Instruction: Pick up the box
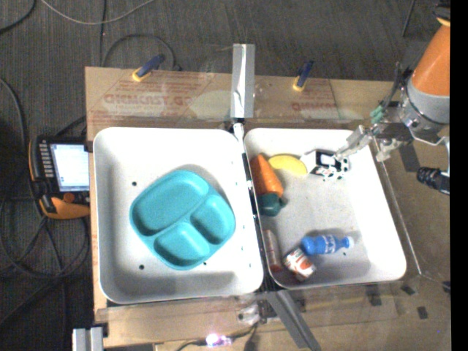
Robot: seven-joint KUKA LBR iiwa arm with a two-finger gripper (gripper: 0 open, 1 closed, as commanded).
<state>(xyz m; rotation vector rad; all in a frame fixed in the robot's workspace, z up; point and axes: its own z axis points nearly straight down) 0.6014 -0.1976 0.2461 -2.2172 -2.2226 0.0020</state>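
Observation:
The box [327, 164] is small, white with black markings, and lies near the back of the right bin [380, 225], just right of a yellow piece. My gripper [351, 145] reaches in from the right over the bin's back right corner, slanting down and left. Its tip ends right at the box's upper right edge. The view is too small to tell whether it touches or grips the box. The grey arm with its orange band [439, 57] stands beyond the bin's right rim.
In the right bin lie a yellow piece [287, 164], an orange carrot [265, 175] with a green end, a blue bottle [327, 244], a red-and-white can [299, 263] and a brown stick [272, 248]. The left bin [106, 196] holds a teal divided tray [183, 218].

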